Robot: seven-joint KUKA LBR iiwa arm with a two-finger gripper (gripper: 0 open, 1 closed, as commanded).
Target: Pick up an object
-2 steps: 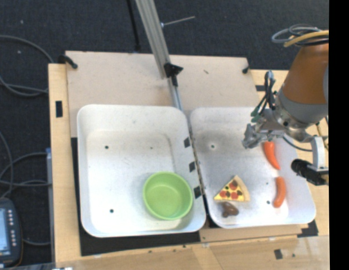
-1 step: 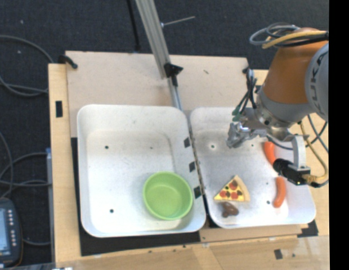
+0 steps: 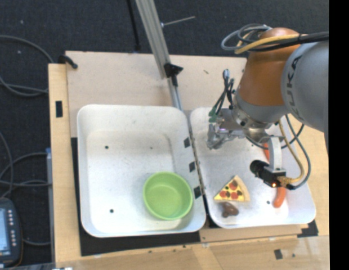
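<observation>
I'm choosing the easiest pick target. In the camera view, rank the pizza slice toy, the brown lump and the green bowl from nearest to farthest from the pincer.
Measured from the pincer, in the right bin's upper left:
1. Pizza slice toy, right bin, below the pincer.
2. Green bowl (left bin, lower right corner) and brown lump (just under the pizza slice): too close to call.

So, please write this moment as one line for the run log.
gripper: over right bin, upper left | pizza slice: right bin, untouched | green bowl: left bin | pick: not yet done
</observation>
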